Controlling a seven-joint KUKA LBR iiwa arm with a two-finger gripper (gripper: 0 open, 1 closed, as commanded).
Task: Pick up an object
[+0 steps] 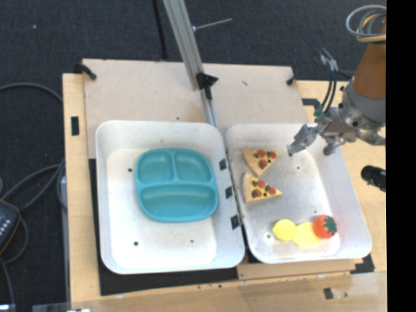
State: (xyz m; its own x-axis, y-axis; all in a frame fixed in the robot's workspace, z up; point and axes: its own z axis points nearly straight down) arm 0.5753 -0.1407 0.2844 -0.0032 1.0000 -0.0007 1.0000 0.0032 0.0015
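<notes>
Two toy pizza slices lie at the right bin's left side: one (pixel 259 158) above the other (pixel 260 188). A yellow lemon-like toy (pixel 290 231) and a red tomato (pixel 324 226) rest near the bin's front right corner. My gripper (pixel 316 142) hangs over the right bin's back part, to the right of the upper pizza slice. Its two fingers are spread apart with nothing between them.
A teal divided plate (pixel 175 184) sits in the left bin (pixel 117 239). A metal pole (pixel 185 34) rises behind the bins. The right bin (pixel 348 194) has bare floor at its centre and right side.
</notes>
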